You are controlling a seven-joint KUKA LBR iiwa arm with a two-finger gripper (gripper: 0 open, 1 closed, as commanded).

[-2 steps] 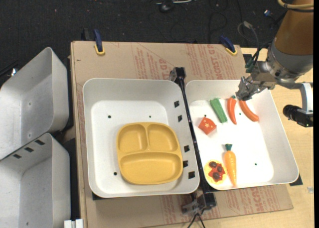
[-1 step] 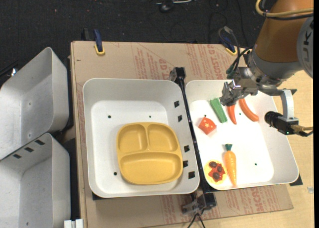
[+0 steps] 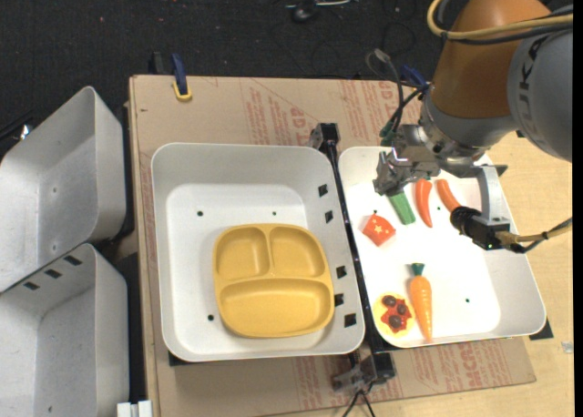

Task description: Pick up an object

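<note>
The right bin (image 3: 483, 306) holds several toy foods. A green piece (image 3: 402, 207) lies near its back left, with two orange-red chili-like pieces (image 3: 424, 201) (image 3: 447, 194) beside it. A red chunk (image 3: 379, 228) sits further left, a carrot (image 3: 419, 299) near the front, and a dark-and-red berry cluster (image 3: 395, 312) next to the carrot. My gripper (image 3: 397, 174) hangs over the bin's back left, right above the far end of the green piece. Nothing shows between its fingers.
The left bin (image 3: 182, 178) holds a yellow divided plate (image 3: 271, 280). A black clip (image 3: 326, 135) sits at the divider between the bins. The arm's orange band and grey wrist (image 3: 492, 51) loom over the right bin's back edge. Cables run by its right wall (image 3: 492, 231).
</note>
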